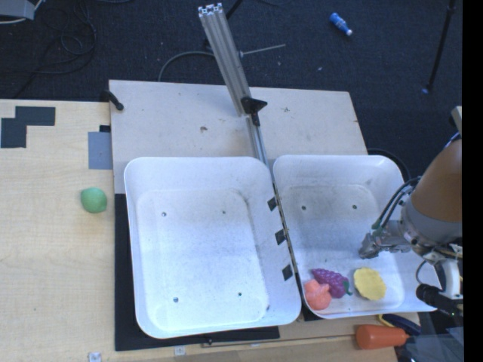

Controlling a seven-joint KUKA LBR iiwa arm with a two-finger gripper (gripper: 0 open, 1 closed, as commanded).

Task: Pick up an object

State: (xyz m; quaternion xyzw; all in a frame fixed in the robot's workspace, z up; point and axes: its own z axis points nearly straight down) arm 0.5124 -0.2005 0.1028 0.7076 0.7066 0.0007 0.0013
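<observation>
At the very front edge of the bench, an orange carrot-shaped toy (pixel 381 336) lies outside the bins, just below the right bin's near rim. Inside the right bin (pixel 332 173), three small things sit clustered along the near wall: an orange-pink rounded toy (pixel 318 295) in the near left corner, a purple grape-like bunch (pixel 330 279) touching it on the far side, and a flat yellow piece (pixel 370 283) just to the right of the purple one, apart from it by a small gap.

The gripper (pixel 370 248) hangs just beyond the yellow piece, over the bin floor, near it but not touching it as far as the view tells. Nothing shows between its tips, and whether they are spread or closed cannot be told at this size. The grey arm with its orange band (pixel 444 187) comes in from the right above the bin's right rim.

The left bin (pixel 143 179) lies beside the right one, their rims meeting along a line with black clips. A green ball (pixel 93 200) rests on the pale wooden bench well to the left. Farther back, a slanted aluminium post (pixel 229 55) rises from behind the bins, and a small blue object (pixel 341 24) lies on the dark floor.
</observation>
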